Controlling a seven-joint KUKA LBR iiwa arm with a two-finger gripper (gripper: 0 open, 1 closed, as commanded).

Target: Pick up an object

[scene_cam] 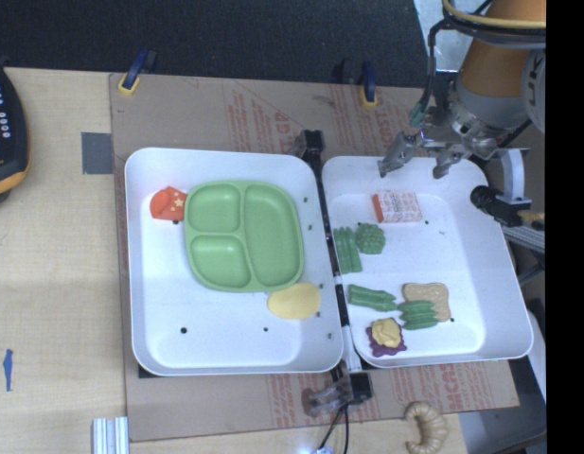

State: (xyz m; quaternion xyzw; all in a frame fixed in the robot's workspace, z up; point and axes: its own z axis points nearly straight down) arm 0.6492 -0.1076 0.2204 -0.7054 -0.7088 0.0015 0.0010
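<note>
Bins of shallow white plastic sit side by side on a cardboard sheet (273,116) over a pale wooden bench (55,282). The grey arm (495,55), its orange band cut off at the top edge, reaches in from the right and hangs over the far rim of the right bin (500,291). Its gripper (422,161) has two dark fingers spread apart with nothing between them, poised above bare bin floor.

Just beyond the fingertips lies a small red-and-white packet (398,206), its print too small to read. Nearer the camera in the same bin are a broccoli floret (370,238) beside a ribbed green strip (346,250), a green pod (372,297), a slice of toast (427,297) partly covered by another green pod (417,315), and a lumpy yellow-and-purple piece (387,335) that is hard to identify.

The left bin (159,339) holds a smooth green divided plate (244,235), a red piece (168,203) half tucked behind its corner, and a rounded yellow piece (293,301) at its near edge. Blue clamps (368,85) grip the cardboard's far side.
</note>
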